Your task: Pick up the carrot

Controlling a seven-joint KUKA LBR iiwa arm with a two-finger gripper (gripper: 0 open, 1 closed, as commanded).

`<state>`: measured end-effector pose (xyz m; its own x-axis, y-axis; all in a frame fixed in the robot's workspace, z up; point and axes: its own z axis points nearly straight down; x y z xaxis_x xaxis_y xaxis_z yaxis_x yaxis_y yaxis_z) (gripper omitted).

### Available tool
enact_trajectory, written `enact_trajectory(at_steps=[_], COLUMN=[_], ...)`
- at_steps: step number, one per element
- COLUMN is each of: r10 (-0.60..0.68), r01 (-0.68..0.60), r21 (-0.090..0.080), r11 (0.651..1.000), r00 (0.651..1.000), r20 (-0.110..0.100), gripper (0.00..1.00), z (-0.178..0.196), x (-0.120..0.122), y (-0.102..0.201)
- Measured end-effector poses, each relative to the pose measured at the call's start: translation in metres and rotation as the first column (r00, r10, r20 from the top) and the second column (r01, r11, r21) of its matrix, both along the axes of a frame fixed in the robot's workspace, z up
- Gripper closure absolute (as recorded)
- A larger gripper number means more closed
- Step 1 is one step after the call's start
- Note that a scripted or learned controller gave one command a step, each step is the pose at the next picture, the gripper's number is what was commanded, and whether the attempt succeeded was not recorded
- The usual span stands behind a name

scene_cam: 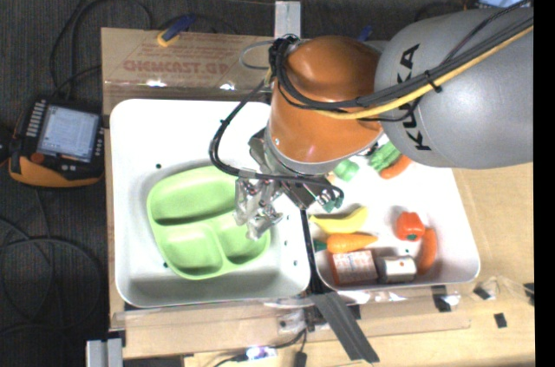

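The robot arm's tool [257, 213] hangs over the left bin [130, 183], above the right-hand part of a green divided tray [186, 222] that lies in that bin. Its fingers point down over the tray; whether they stand wide or narrow cannot be told from this angle, and nothing shows between them.

The carrot [351, 241] lies in the right bin [460, 244], at about four o'clock from the tool, across the wall where the two bins meet. Its long axis runs roughly from nine to three o'clock, with a slight tilt. A banana [340, 219] lies just above it, near or touching, and a brown bottle [354, 266] with a white label lies just below it along the bin's front wall.

Further toward three o'clock in the same bin are a red pepper [410, 225] and an orange, stick-like piece [427, 247] beside it. At the bin's far side, partly under the arm, a green item [345, 171] and a green-and-orange one [388, 160] show.

Judged from this, the pick is not yet begun: the tool would need to cross to the right bin and close across the carrot's short width, and the crowding banana and bottle leave little room for the fingers.
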<state>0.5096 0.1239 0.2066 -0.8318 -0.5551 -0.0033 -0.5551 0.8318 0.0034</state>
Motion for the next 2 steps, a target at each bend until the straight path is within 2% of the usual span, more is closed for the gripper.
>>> enact_trajectory(at_steps=[1,2], r10=[-0.001,0.336], r01=[0.001,-0.336], r21=[0.003,0.0], r11=[1.0,0.942], r00=[1.0,0.942], r20=[0.001,0.0], gripper=[1.0,1.0], z=[0.009,0.017], x=[0.0,-0.019], y=[0.001,0.054])
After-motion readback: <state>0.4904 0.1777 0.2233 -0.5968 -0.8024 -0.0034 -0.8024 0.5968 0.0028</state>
